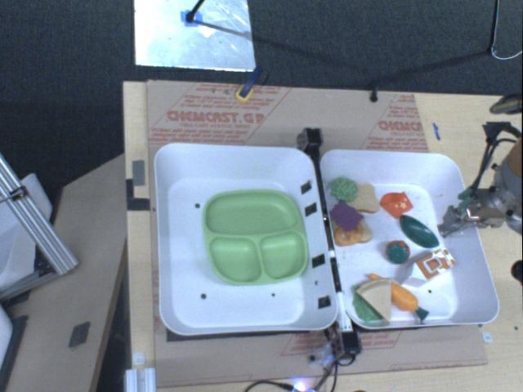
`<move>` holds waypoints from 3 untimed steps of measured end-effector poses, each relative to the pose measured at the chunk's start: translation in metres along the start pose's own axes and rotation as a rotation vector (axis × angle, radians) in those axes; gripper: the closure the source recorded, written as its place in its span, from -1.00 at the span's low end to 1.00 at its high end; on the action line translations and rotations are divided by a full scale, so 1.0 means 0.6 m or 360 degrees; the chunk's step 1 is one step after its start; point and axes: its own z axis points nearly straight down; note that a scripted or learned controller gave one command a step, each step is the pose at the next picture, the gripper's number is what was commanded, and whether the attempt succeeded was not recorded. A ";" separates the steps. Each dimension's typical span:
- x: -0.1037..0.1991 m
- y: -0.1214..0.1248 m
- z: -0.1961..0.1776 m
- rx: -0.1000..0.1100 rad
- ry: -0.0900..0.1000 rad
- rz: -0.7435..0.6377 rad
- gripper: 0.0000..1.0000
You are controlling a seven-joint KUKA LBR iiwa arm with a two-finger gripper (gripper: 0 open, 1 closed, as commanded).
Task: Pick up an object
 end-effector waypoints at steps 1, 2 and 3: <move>0.084 0.030 -0.019 0.0005 0.0005 -0.0009 1.00; 0.162 0.053 -0.033 0.0007 0.0005 -0.0008 1.00; 0.246 0.077 -0.043 0.0007 0.0006 -0.0008 1.00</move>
